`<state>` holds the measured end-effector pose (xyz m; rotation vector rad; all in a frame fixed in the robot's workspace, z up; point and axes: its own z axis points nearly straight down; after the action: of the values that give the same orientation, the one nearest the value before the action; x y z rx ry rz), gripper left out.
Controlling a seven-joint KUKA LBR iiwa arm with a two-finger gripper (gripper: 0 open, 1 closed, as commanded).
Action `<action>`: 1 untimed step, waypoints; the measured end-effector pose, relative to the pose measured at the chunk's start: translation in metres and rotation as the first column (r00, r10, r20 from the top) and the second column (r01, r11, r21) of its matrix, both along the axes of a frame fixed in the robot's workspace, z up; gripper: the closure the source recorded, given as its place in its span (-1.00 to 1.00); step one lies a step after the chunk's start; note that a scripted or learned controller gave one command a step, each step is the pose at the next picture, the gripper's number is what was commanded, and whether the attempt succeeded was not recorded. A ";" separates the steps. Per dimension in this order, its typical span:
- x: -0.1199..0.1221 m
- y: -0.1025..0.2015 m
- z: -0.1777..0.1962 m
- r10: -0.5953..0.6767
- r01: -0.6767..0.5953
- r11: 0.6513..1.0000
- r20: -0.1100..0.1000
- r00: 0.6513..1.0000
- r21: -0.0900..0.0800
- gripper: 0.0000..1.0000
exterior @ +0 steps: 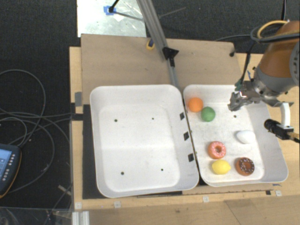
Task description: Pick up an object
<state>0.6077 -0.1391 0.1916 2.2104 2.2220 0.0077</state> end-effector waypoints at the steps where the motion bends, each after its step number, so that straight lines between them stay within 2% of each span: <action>1: 0.008 -0.001 0.046 0.000 0.000 1.000 -0.001 1.000 0.000 1.00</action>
<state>0.6159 -0.1396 0.2380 2.2107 2.2225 0.0068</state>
